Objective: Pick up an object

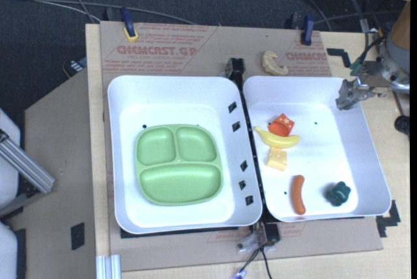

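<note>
Jaws [350,96] blurred at the right bin [365,141] rim (arm cropped).

A grey metal pincer [345,99] hangs under a rounded grey wrist trailed by dark cables.

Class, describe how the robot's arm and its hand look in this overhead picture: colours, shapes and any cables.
At the right edge the arm shows as a rounded grey body. Dark cables run along it, one with a small green piece. The hand is a small grey metal assembly, angular and shiny, with thin parts pointing toward the right white bin. It is too small to make out markings.
</note>
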You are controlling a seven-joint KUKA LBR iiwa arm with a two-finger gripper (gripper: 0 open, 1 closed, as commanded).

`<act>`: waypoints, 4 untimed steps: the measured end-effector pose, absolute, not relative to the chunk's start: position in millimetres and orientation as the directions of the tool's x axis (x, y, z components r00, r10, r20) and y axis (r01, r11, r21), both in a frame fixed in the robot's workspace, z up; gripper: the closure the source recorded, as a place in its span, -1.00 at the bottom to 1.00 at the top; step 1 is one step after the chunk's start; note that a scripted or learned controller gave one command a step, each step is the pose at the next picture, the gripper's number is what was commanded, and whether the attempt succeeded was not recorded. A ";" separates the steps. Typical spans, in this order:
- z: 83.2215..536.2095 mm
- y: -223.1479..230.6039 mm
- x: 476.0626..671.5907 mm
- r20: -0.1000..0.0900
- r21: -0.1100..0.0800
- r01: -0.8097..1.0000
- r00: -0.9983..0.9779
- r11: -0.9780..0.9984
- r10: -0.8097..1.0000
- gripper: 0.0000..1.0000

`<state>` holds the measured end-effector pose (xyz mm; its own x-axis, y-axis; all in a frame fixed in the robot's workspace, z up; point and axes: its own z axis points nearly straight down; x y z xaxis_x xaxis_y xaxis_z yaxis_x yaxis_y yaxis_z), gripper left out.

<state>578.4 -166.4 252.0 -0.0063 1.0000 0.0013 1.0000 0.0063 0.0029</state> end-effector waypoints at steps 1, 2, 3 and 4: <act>253.2 -110.1 577.0 0.003 -0.002 1.000 -0.006 0.006 1.000 1.00; 259.6 -56.6 583.0 0.002 0.002 1.000 -0.007 0.007 1.000 1.00; 263.5 -0.3 587.3 0.001 0.002 1.000 -0.007 0.007 1.000 1.00; 261.8 49.0 583.8 0.001 -0.001 1.000 -0.005 0.005 1.000 1.00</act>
